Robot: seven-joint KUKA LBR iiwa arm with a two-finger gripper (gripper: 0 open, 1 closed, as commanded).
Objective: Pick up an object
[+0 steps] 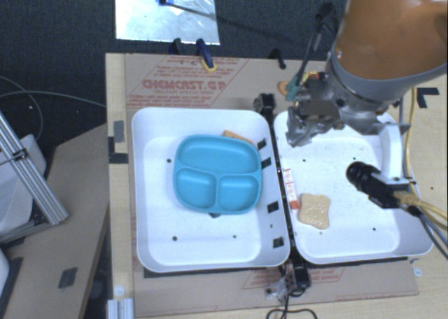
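hand: my hand (302,129) hangs over the right bin's (364,244) far-left corner, can't tell its state
target: tan piece (314,210) toward the near edge, well apart

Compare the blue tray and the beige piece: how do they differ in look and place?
The blue tray is large, with three compartments; the beige piece is small, flat and irregular. The blue tray lies in the left bin; the beige piece lies in the right bin, near the divider. Both lie flat, apart from the gripper.
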